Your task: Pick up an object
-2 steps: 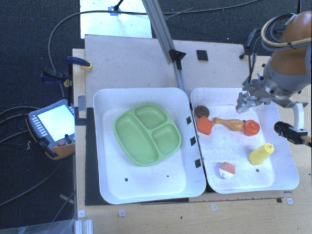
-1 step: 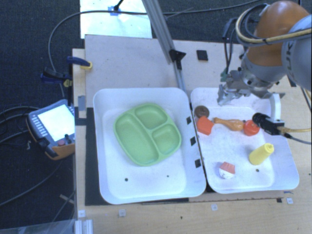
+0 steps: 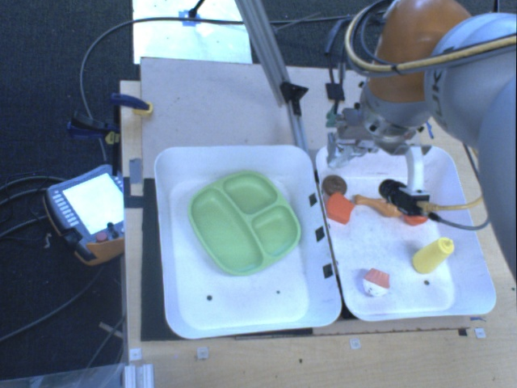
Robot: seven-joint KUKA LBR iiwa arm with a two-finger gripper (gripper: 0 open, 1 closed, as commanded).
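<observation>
My gripper (image 3: 344, 152) hangs over the far left corner of the right bin (image 3: 477, 289), just above a round brown disc (image 3: 334, 186). Nothing shows in its grasp. An orange-red block (image 3: 340, 208) lies a little nearer than the disc. To its right is an orange carrot-shaped piece (image 3: 374, 204), with a small red piece (image 3: 414, 219) at its end. A yellow bottle (image 3: 433, 255) lies on its side toward the right. Near the bin's front sits a small red and white piece (image 3: 376, 280).
The left bin (image 3: 182, 297) holds a green divided plate (image 3: 245, 221). A grey pole (image 3: 266, 43) slants down to the gap between the bins at the back. A handheld control unit (image 3: 87, 210) lies off the bench at the left.
</observation>
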